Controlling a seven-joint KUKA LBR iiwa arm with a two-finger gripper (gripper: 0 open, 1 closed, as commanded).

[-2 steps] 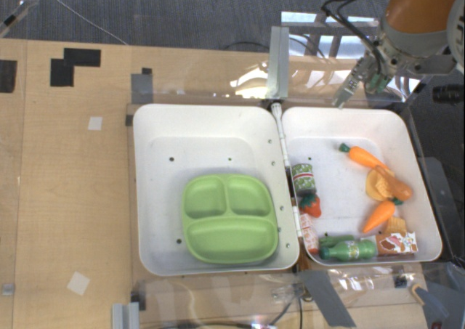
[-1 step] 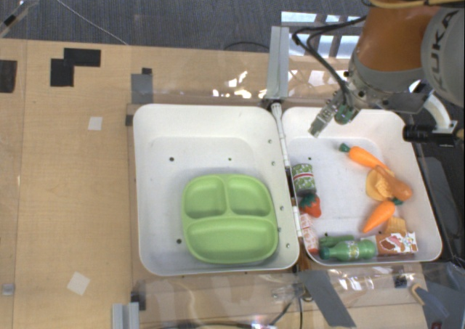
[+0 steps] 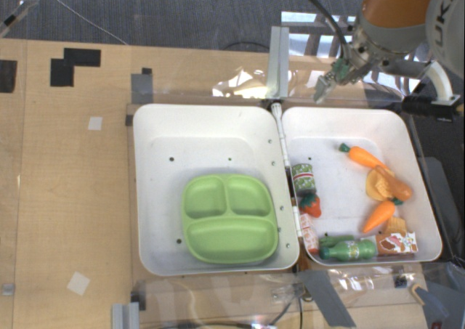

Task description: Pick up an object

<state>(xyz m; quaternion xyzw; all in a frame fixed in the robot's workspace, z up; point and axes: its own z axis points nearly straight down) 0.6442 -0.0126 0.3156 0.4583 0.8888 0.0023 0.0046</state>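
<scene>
gripper [image 3: 327, 86] above far edge of right bin [image 3: 407, 128], state of the fingers: cannot tell. nothing visibly held. carrots [image 3: 361, 156] and green bottle [image 3: 349, 249] lie in right bin; green tray [image 3: 229, 217] in left bin [image 3: 156, 146].

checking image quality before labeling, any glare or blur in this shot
Camera view: glare on crinkled clear film behind the bins; the hand is slightly soft; the green plate and carrot are sharp, evenly lit, shadows faint.

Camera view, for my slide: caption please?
End effector above right bin of toy food; green tray in left bin.
</scene>
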